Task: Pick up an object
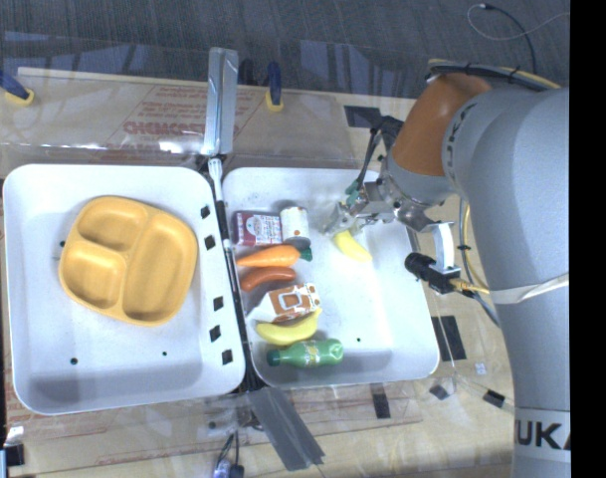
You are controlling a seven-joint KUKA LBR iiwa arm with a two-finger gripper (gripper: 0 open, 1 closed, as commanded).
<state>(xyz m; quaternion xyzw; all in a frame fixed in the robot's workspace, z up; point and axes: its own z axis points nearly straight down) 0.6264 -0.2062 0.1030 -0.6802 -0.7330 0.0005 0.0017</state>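
Observation:
My gripper (348, 215) hangs low over the upper middle of the right bin (402, 337), below the orange-banded wrist. A small yellow piece (353, 246) lies on the bin floor just below and in front of it; I cannot tell whether they touch. To the left in the same bin lie a maroon box (256, 229), a white can (295, 221), an orange carrot (270, 256), a second orange piece (264, 278), a small orange-and-white box (295, 300), a banana (288, 329) and a green bottle (307, 354).
The left bin (34, 366) holds a yellow divided plate (129, 259). The grey arm (511, 197) covers the right bin's right edge. A metal divider (220, 98) stands between the bins at the back.

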